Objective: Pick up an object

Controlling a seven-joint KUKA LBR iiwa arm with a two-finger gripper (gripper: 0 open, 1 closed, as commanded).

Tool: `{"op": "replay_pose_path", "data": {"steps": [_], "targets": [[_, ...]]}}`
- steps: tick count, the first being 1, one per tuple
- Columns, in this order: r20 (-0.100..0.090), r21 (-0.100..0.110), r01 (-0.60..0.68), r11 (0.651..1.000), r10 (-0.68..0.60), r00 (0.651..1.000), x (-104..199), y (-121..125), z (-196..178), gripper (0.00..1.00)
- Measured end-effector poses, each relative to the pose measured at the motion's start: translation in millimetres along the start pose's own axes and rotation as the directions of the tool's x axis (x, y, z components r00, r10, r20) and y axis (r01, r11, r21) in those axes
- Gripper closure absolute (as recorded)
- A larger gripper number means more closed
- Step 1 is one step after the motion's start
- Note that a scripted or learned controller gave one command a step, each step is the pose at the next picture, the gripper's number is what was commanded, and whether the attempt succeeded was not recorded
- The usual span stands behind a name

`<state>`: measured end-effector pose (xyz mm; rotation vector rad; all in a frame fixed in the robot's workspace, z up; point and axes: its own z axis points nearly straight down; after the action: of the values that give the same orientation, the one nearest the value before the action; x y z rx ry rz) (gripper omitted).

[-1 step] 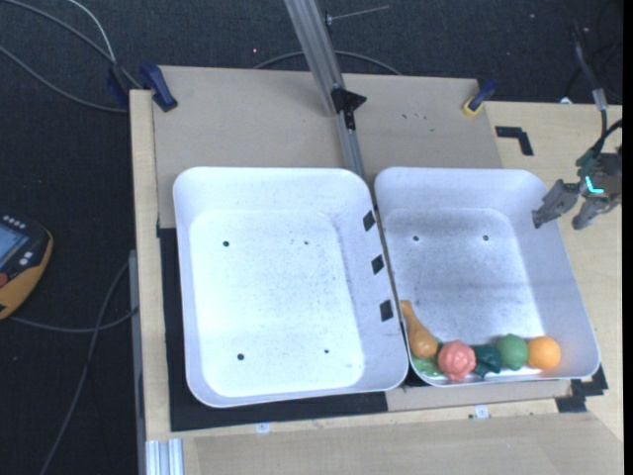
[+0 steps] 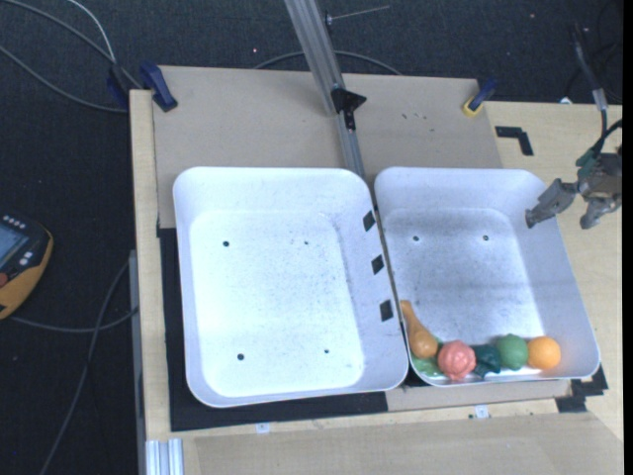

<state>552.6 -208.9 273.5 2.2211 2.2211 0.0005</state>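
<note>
the step in hand looks like the approach: the gripper (image 2: 572, 206) hangs over the right edge of the right bin (image 2: 465, 265), near its far right corner, and its two fingers are spread apart with nothing between them. nothing has been grasped yet, by the look of it.

the things to pick from are all crowded along the near edge of the right bin, well apart from the gripper. from the near left corner toward the near right corner there is an orange carrot-shaped piece (image 2: 417, 332) lying at a slant against the left wall, a pink ball (image 2: 456, 358) with a slightly bumpy skin, a green ball (image 2: 511, 349), and an orange ball (image 2: 544, 352) nearest the right wall. they touch or nearly touch one another in a row, with some pale green bits under them that are too small to make out. they look like smooth plastic toy food, rounded and likely to roll.

the next move, as i judge it, calls for travelling along the right wall toward the near edge, then coming down over one piece. the orange ball is the closest, but the wall leaves little room for a finger.

the left bin (image 2: 277, 285) is a shallow white tray with rounded corners, speckled with dark dust.
</note>
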Motion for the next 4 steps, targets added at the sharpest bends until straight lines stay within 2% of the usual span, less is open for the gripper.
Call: {"op": "replay_pose_path", "data": {"steps": [2,3,4], "targets": [[-0.001,0.004,0.001,1.000,-0.001,1.000,11.8,4.5,91.5,0.00],[-0.002,0.006,0.000,1.000,0.000,1.000,12.6,5.5,154.1,0.00],[0.000,-0.002,0.000,1.000,0.000,1.000,12.1,7.3,140.2,1.00]]}}
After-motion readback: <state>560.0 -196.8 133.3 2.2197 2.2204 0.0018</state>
